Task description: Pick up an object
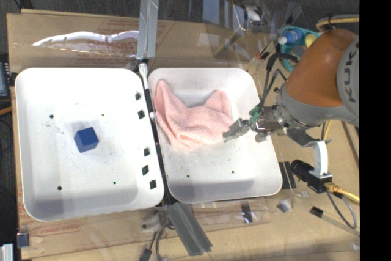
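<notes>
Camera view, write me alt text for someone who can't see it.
A grey and orange robot arm reaches from the right into the right-hand white bin, its gripper at the right edge of a crumpled pink cloth. The left-hand white bin holds a small blue cube.

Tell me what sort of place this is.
Most likely a robotics lab's grasping test bench: two shallow white bins sit side by side, holding a blue cube and a pink cloth, with the arm's end effector at the cloth's edge.
</notes>
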You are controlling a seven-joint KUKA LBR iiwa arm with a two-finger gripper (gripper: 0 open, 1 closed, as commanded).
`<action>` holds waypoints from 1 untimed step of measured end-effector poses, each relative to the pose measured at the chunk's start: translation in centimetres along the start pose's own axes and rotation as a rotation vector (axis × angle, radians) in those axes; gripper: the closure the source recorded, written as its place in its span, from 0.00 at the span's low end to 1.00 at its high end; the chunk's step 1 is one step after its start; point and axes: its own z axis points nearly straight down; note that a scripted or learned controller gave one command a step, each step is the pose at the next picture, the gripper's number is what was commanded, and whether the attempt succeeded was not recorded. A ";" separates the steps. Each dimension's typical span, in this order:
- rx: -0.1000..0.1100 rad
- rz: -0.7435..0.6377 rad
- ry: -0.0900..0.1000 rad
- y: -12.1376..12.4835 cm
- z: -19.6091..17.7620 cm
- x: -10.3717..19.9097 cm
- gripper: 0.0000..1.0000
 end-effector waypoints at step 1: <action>0.002 0.029 -0.001 8.4 6.6 -0.3 0.00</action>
